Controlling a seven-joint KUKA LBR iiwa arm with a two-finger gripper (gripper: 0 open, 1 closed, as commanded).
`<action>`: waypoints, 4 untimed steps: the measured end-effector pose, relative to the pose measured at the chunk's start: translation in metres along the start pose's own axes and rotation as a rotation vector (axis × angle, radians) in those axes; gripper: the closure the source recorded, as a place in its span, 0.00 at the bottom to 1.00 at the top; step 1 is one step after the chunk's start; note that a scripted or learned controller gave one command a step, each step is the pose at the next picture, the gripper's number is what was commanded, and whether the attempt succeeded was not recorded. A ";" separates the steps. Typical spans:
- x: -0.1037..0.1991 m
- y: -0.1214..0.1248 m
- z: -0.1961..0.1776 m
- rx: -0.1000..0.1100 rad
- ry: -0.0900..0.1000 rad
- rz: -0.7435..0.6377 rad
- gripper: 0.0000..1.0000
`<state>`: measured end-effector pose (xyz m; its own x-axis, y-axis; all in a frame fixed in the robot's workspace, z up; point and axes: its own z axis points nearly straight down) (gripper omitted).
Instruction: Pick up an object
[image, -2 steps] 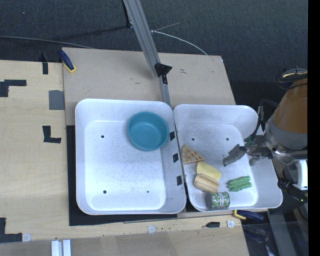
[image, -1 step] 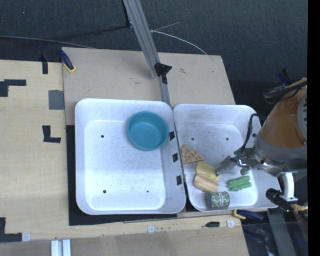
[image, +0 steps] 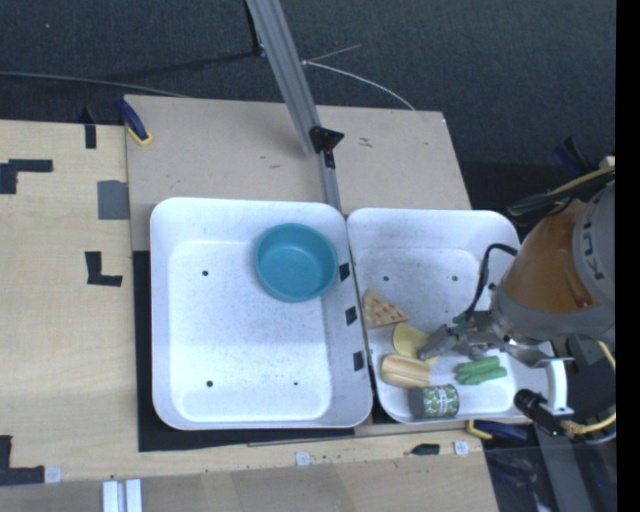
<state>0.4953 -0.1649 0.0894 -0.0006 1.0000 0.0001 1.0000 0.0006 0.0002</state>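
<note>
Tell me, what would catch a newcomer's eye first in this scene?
Probably the blue bowl, sitting alone near the top right of the left bin. Next, the grey and orange arm reaching in from the right, its end effector low over the right bin. There a cluster of small toy foods lies: a tan wedge, a yellow piece, a bread roll, a green pod and a small can.

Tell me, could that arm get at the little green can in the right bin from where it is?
Probably yes. The can lies uncovered near the bin's front wall, close below the gripper, with nothing on top of it.
</note>
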 end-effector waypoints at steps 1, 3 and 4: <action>0.000 0.001 -0.013 -0.004 -0.001 -0.001 1.00; 0.002 0.003 -0.134 -0.005 -0.002 -0.001 1.00; 0.002 0.003 -0.169 -0.002 -0.001 -0.001 1.00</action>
<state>0.4986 -0.1628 0.2586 -0.0016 1.0000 -0.0012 1.0000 0.0016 0.0025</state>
